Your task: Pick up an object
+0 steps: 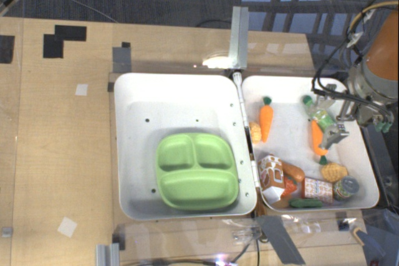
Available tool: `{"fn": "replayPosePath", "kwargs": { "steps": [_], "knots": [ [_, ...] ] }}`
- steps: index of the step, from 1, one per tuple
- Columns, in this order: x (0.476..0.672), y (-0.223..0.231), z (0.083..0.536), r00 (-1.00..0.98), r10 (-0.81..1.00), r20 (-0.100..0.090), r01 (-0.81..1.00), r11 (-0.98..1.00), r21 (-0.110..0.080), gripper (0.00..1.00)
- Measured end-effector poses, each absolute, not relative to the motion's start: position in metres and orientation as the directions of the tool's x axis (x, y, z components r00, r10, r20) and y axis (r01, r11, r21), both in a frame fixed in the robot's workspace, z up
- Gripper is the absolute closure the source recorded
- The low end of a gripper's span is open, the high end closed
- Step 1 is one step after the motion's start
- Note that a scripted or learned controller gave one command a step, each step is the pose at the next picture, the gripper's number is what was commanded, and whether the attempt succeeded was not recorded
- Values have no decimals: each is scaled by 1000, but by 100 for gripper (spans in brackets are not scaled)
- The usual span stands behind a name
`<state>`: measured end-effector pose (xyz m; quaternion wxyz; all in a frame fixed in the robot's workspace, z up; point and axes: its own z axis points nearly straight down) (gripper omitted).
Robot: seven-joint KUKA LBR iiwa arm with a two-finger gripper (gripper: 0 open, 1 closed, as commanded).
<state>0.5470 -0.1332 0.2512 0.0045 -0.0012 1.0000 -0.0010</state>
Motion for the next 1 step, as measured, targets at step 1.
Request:
{"fn": "replayPosePath", "kwargs": {
  "steps": [1],
  "knots": [
    [580, -172, 96, -999, 47, -10, 47, 999, -2, 0]
  ]
}}
